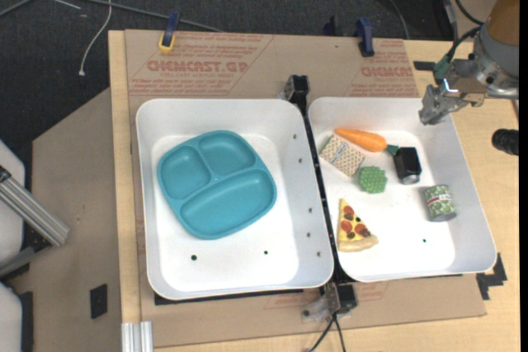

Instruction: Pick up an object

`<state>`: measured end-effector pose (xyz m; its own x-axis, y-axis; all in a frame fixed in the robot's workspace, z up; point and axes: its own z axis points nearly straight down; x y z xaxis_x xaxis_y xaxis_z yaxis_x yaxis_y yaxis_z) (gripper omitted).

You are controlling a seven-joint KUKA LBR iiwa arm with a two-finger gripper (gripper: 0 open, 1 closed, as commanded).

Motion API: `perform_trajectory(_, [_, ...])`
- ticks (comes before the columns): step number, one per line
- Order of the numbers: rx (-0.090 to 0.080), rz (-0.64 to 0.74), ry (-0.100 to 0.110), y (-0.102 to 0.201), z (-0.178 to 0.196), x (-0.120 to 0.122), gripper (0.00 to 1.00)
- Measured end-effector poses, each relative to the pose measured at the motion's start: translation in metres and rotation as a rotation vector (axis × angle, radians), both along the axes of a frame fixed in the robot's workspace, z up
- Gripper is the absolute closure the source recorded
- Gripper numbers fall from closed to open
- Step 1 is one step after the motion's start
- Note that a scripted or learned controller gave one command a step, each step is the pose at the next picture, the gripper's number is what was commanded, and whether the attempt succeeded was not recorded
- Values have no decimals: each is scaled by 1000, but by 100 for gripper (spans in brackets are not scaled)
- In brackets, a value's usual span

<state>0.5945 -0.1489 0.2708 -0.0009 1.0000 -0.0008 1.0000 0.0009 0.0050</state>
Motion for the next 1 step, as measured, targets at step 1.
perform_trajectory(1, [4,4,8,52,-12,-11,100])
